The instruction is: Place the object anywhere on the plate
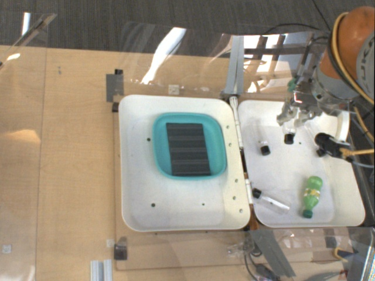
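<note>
A teal plate (218,138) with a dark ridged insert lies in the left bin (176,212). The right bin (345,212) holds a green bottle (311,195) at the front right. A small black cube (265,149) and a clear marker with a black cap (270,201) lie nearer the bin's left side. My gripper (292,122) hangs over the back of the right bin, open, with nothing between its fingers. A small black piece (289,138) sits just below the gripper; I cannot tell whether it touches it.
A raised divider (239,151) separates the two bins. Metal brackets and a clear panel stand behind the bins. The arm's orange band fills the top right corner.
</note>
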Motion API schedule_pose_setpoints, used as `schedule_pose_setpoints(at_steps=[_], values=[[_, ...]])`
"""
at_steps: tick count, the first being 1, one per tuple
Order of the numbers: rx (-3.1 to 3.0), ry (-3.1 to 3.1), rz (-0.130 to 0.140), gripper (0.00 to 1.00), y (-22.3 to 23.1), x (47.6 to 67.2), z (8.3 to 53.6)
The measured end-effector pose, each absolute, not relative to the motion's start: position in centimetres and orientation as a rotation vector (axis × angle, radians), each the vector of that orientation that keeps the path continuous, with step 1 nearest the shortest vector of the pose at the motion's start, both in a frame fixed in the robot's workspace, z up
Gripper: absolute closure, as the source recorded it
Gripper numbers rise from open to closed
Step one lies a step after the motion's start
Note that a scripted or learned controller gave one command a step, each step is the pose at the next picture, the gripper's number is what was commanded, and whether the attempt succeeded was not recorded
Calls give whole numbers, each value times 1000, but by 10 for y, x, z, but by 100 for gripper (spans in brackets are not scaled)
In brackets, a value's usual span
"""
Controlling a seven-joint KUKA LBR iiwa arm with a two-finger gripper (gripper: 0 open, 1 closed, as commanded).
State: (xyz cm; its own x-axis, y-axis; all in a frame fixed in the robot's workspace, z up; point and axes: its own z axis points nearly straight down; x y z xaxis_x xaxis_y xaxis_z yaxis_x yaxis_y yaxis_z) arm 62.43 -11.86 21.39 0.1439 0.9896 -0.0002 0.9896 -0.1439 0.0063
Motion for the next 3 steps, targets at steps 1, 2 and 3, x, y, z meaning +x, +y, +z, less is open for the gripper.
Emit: schedule_pose_setpoints(at_steps=[1, 2, 3], values=[[2004, 2416, 5, 100, -40, 583, 184], [1901, 2497, 6, 100, 33, 554, 185], [1902, 2496, 6, 0, 32, 554, 185]])
